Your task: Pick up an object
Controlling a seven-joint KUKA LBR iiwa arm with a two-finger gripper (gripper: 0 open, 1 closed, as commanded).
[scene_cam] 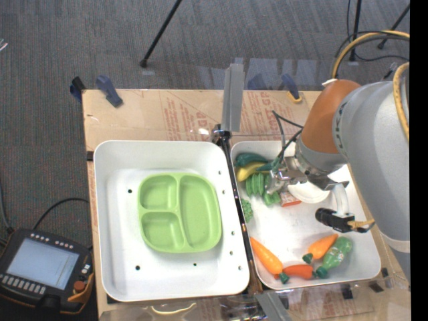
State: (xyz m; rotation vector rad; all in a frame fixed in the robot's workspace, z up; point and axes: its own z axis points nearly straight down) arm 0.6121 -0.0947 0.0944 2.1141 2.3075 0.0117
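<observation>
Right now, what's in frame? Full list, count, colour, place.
Shallow white plastic bins: 2, white, side by side on the bench.
Green divided plastic plate: 1, light green, three compartments, middle of the left bin.
Orange toy carrots: 3, orange with green tops, near edge of the right bin.
Green toy bottle: 1, green, right bin, near right corner, beside a carrot.
Yellow toy banana: 1, yellow, right bin, far left corner.
Dark green toy vegetable: 1, beyond the banana.
Black handheld pendant with screen: 1, floor, lower left.
Grey arm with orange band: 1, from the right.
Claw: 1, low over the right bin's far left.
</observation>
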